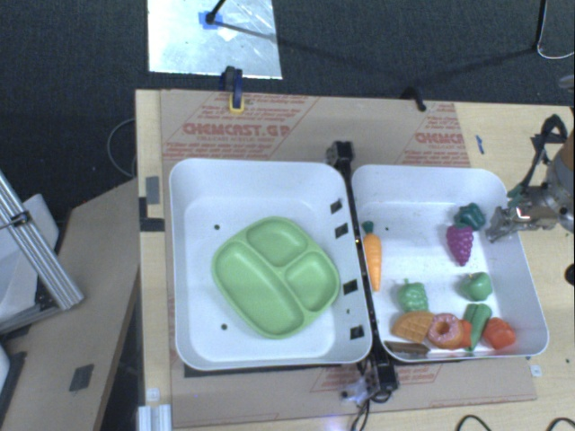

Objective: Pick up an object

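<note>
Pick-up task at an early stage: nothing is lifted yet. The claw [501, 225] sits at the right edge of the frame, over the right rim of the right bin [422, 182], with nothing visible between its tips; whether it is apart or together cannot be told at this size. All candidate objects lie in the right bin: a dark green toy [469, 215] and purple grapes [460, 243] just left of the claw, a carrot [372, 259] against the left wall, a green pepper [413, 294] at centre, a green ball [478, 285], and, along the lower wall, a crowded row including a doughnut [444, 329] and a tomato [499, 333]. The left bin [207, 187] holds a green divided plate [275, 277]. Remaining, by judgement: descend, close on one item, lift. The lower row is tightly packed, so neighbours may hinder a grasp there; the grapes and dark green toy stand freer and nearest.
</note>
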You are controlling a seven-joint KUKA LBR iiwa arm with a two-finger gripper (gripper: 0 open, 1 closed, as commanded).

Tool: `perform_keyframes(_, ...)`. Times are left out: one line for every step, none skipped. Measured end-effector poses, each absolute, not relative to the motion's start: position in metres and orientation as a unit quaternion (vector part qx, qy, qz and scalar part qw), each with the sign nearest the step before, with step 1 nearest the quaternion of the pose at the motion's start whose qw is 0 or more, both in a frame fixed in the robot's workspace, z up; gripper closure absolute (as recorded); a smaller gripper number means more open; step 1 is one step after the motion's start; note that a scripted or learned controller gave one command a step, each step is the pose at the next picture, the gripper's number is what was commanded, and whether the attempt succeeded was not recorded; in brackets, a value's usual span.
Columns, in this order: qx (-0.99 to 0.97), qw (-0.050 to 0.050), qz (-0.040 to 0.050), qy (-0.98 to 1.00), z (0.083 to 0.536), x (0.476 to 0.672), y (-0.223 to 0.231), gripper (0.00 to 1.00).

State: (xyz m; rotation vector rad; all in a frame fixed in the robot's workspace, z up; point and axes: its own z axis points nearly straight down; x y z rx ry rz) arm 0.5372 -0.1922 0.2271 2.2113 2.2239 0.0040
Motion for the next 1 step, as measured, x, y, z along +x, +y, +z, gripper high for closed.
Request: perform_keyframes(0.704, 0.000, 0.0007, 0.710, 0.2157, 0.5247, -0.1406, 1.00)
